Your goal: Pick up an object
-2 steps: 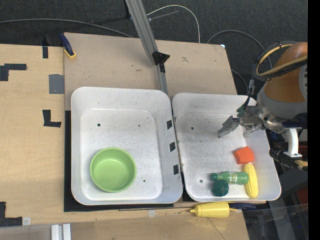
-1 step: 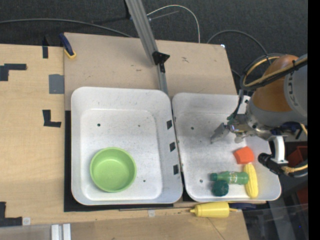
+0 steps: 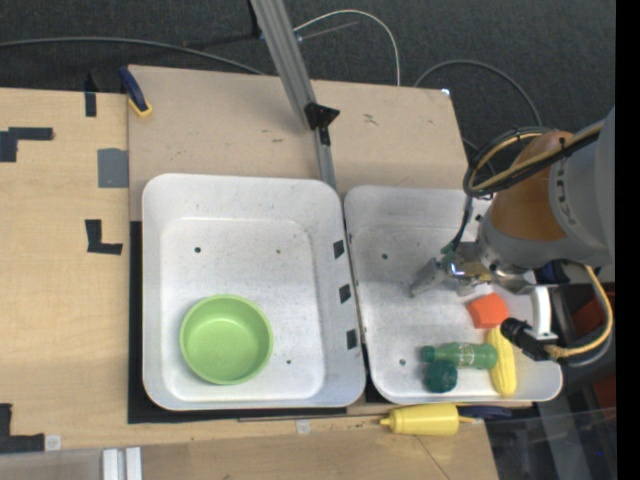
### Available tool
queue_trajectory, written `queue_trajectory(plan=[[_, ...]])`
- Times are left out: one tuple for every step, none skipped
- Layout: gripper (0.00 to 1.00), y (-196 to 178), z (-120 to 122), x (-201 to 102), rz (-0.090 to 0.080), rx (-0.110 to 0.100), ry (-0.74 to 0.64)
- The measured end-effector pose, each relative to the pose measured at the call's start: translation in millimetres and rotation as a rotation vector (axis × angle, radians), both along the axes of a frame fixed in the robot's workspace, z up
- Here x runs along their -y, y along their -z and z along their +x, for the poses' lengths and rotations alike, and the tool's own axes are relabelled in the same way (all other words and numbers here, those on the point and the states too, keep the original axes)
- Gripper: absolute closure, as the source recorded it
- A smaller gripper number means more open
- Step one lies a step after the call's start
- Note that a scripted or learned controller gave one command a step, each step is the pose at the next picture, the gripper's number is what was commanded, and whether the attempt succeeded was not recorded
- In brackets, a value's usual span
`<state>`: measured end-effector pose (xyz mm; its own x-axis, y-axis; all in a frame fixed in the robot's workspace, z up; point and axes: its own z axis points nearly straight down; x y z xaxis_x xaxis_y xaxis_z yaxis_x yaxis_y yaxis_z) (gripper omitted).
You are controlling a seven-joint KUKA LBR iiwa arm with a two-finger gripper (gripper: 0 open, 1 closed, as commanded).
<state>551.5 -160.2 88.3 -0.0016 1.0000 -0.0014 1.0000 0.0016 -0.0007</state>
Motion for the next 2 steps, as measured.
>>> queue_trajectory(plan=[[1.0,-10.5,-0.1,-0.7,0.001,0.0,-0.001],[1.0,-53.8,1.9,-6.3,0.001,0.003,0.0]])
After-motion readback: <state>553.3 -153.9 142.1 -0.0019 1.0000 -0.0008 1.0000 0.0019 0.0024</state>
